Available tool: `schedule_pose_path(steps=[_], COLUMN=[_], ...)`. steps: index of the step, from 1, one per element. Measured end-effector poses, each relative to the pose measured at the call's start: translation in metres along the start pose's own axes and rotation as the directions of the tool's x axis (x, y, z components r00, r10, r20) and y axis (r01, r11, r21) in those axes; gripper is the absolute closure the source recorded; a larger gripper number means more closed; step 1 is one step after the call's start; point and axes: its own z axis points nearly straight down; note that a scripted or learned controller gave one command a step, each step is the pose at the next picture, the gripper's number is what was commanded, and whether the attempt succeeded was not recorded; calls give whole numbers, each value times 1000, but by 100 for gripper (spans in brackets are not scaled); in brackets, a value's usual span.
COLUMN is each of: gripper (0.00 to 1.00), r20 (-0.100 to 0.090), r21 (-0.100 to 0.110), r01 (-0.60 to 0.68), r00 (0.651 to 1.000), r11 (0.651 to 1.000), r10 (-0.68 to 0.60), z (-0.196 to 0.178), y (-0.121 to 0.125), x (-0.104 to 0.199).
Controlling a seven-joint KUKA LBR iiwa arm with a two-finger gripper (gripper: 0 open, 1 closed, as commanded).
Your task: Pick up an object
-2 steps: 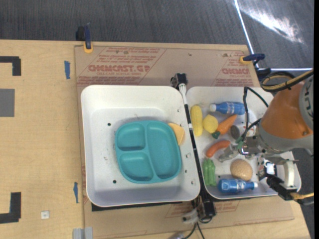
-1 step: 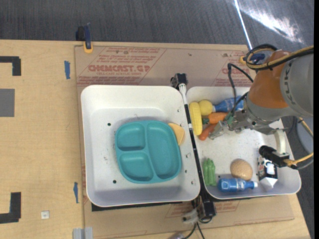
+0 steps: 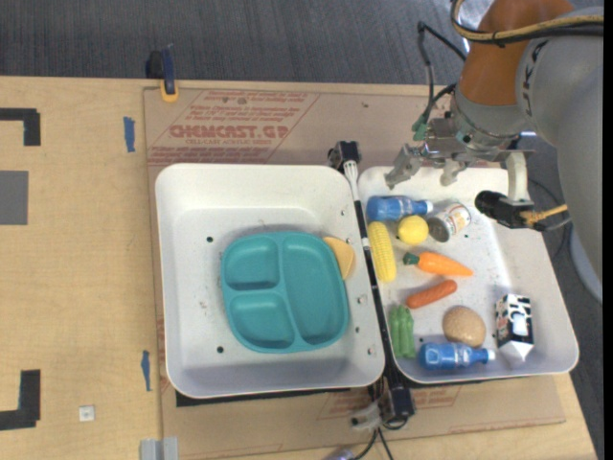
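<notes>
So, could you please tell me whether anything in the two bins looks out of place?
One thing: a yellow piece in the left bin lies half-hidden under the teal tray's right edge. The toys in the right bin just lie loosely scattered.

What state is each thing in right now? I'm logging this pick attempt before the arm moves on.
gripper: open, holding nothing, above the right bin's far edge
teal tray: flat in the left bin
corn cob: lying by the right bin's left wall
carrot: lying flat
blue bottle: on its side
milk carton: tipped over
</notes>
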Motion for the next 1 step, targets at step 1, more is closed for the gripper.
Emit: schedule_pose_path(steps=[1], gripper=[0], r20=[0], r21=[1], r01=[-20], r00=[1000], r11=[1000], r10=[20], z=[77], y=[-49], x=[-34])
